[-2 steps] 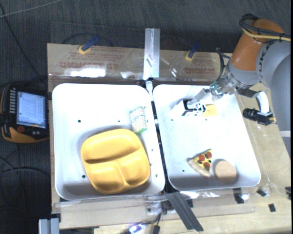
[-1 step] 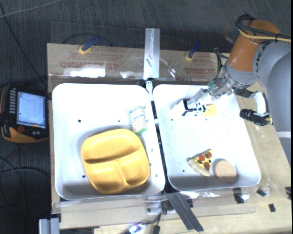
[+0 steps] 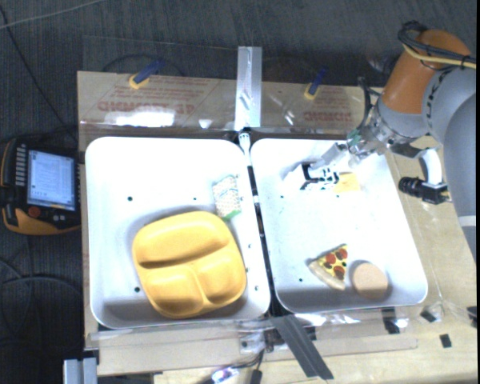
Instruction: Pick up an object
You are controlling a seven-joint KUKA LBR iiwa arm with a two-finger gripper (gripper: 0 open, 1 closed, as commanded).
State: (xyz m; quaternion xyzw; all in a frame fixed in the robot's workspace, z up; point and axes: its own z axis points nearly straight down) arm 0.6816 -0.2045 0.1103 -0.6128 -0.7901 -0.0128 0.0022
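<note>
Hand (image 3: 314, 174) low in right bin (image 3: 400, 214), yellow piece (image 3: 348, 184) just beside

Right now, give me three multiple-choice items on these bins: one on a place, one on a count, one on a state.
1. Where does the yellow divided tray lie?
A. left bin
B. right bin
C. on the bench

2. How many white bins are on the bench?
A. one
B. two
C. three

3. How does the pizza slice rest?
A. between the fingers
B. on the tray
C. flat on the right bin floor

Answers:
A, it lies in the left bin.
B, two side by side.
C, it lies beside the tan round piece, away from the gripper.
</note>
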